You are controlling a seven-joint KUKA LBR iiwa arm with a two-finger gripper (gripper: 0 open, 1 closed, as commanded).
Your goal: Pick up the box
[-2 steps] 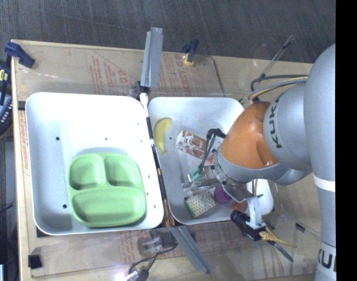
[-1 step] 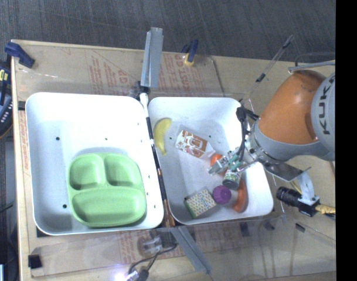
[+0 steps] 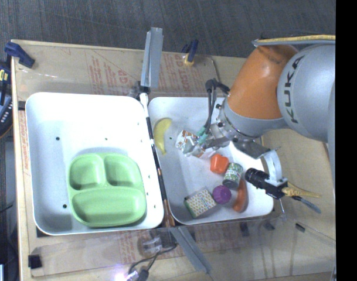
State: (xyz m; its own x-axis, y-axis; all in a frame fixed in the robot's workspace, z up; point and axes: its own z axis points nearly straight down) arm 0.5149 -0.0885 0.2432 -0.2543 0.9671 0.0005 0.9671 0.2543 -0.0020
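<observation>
Box (image 3: 200,202) sits at lower edge of right bin (image 3: 172,157), below & slightly left of gripper (image 3: 197,142); jaws' state: can't tell.

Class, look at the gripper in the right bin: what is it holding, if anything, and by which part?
It cannot be told. The gripper sits over a crumpled packet, its tip hidden. The box lies apart, near the bin's front wall.

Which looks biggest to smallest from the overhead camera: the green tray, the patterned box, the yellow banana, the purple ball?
1. Green tray
2. Patterned box and yellow banana look alike, so no ranking
3. Purple ball
</observation>
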